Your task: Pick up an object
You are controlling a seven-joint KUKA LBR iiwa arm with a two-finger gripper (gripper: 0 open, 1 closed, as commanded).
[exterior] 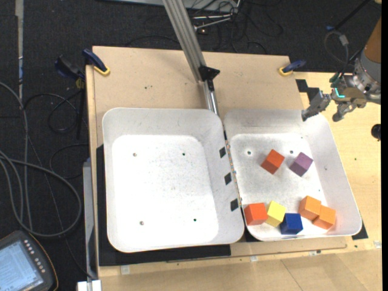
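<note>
Matt, unfinished wooden bench (157,77). Smooth white plastic bins, left (121,126) and right (339,180), faintly speckled. Painted-looking blocks, matt: orange cube (273,161), purple cube (301,163), yellow (276,213), blue (292,223). Brushed metal pole (185,32), dully reflective. Dark, fibrous carpet-like floor (42,53).

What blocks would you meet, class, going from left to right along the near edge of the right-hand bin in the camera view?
Orange-red block → yellow block → blue block → the pair of orange blocks at the right, which touch each other and so count as one stop.
</note>
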